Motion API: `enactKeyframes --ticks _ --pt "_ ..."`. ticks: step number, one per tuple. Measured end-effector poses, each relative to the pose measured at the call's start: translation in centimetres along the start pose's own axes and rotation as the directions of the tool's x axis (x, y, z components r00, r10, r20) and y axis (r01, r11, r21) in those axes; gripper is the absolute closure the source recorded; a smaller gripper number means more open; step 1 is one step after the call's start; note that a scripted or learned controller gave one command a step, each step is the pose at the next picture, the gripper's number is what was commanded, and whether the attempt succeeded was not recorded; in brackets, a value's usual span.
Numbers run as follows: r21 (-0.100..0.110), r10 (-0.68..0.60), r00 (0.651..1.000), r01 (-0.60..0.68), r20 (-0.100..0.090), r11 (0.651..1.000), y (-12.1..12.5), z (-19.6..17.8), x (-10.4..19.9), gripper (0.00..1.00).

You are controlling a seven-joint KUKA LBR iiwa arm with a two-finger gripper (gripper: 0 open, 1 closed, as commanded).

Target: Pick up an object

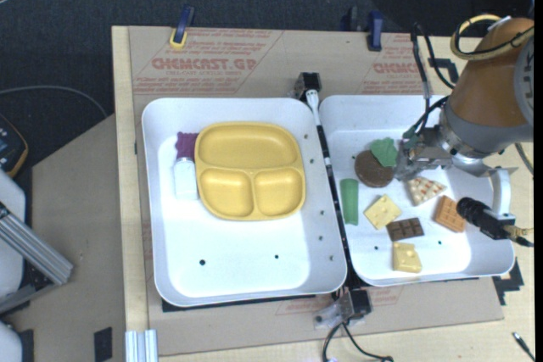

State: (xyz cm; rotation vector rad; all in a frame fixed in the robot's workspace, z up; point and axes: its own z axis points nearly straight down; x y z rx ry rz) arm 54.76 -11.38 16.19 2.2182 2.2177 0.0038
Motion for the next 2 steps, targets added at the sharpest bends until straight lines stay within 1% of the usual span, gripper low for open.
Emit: enactKeyframes --ticks 1,2 --pt "-0.002 0.0 1.0 0.0 0.001 1.0 -0.8 -5.3 -0.5 1.0" --pt "0.001 -0.001 1.0 0.001 0.0 1.0 -0.7 -6.4 -0.5 1.0"
